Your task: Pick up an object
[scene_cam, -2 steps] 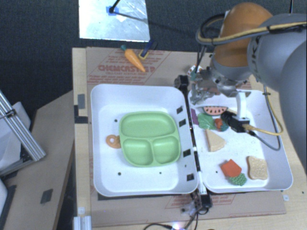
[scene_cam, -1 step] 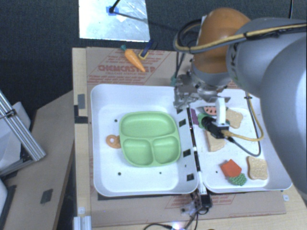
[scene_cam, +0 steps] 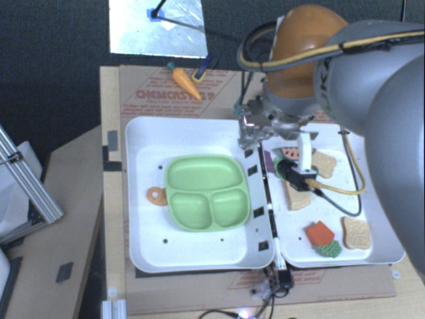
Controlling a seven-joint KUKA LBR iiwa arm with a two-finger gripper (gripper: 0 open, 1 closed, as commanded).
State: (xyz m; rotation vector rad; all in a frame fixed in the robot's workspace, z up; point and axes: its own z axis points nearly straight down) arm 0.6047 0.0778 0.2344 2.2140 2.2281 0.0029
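Watermelon slice point(scene_cam: 290, 153) at 11 o'clock in right bin point(scene_cam: 392, 251), likeliest pick | step: approach, I'd judge | end effector point(scene_cam: 251, 138) above bin divider, just left of it; open or closed, cannot tell | next: shift toward 3 o'clock, descend | crowding: bread slice point(scene_cam: 324, 163) just beside; green divided plate point(scene_cam: 206, 191) in left bin point(scene_cam: 143, 244)

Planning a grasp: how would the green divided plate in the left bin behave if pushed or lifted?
The green divided plate looks like rigid moulded plastic, so it is probably stiff and light. It lies flat and wide, so a push should slide it, not tip it.
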